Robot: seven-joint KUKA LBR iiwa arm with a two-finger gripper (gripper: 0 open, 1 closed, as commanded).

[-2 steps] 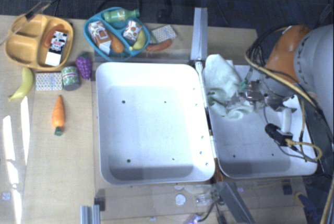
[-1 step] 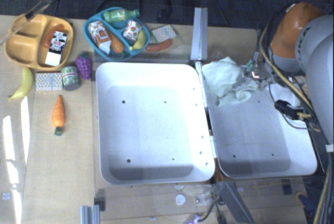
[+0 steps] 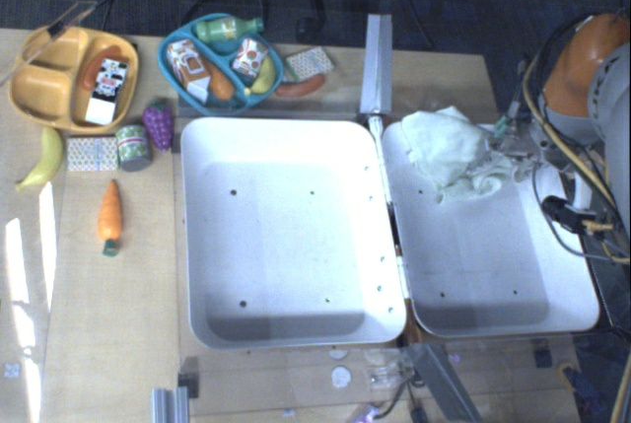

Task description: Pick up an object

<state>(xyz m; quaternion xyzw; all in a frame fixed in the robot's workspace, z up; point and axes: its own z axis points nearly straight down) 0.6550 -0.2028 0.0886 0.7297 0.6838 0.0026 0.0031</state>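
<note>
A crumpled white cloth (image 3: pixel 446 150) lies in the far part of the right bin (image 3: pixel 503 283), against its back wall. My gripper (image 3: pixel 511 151) sits low at the cloth's right end, where a twisted tail of fabric reaches toward it. The grey arm with its orange band (image 3: pixel 577 76) comes in over the bin's right rim. Cables and the wrist body hide the gripper's tips.
The left bin (image 3: pixel 286 234) stands beside the right one. Left of the bins, toy food lies on the bench: a carrot (image 3: pixel 110 214), a banana (image 3: pixel 41 160), grapes (image 3: pixel 158 123), a yellow tray (image 3: pixel 71 76) and a blue tray (image 3: pixel 222 61).
</note>
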